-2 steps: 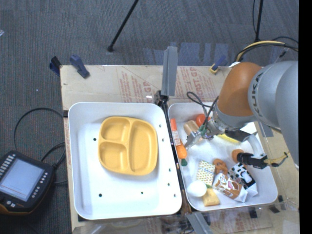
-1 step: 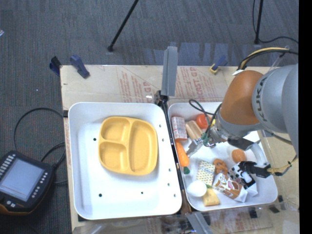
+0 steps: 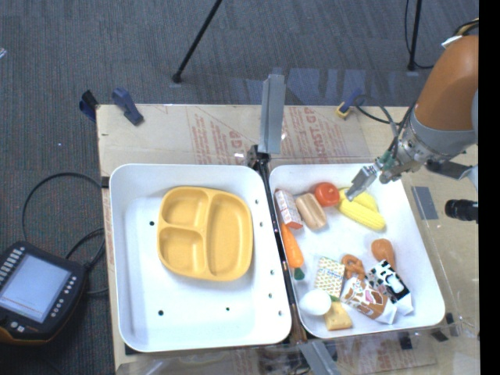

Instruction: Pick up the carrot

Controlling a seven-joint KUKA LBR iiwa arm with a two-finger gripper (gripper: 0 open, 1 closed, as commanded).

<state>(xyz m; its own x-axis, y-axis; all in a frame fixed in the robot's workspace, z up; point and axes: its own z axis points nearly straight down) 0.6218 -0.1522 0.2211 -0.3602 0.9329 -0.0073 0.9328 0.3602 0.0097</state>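
The carrot (image 3: 292, 248) lies lengthwise along the right bin's (image 3: 426, 244) left wall, well left of and below the hand (image 3: 361, 184), whose grip I cannot tell.

A single fixed camera looks down from above at a slant onto the brown cardboard-topped desk (image 3: 203, 131). It stands far enough back to take in both shallow white plastic bins (image 3: 125, 287) whole, side by side in the lower half of the picture, with dark grey carpet floor (image 3: 78, 37) across the top and down the left. The far edge of the desk lies toward the top of the picture, the near edge at the bottom. The grey arm with its orange band (image 3: 453, 76) comes in from the right side, cut off by the frame.
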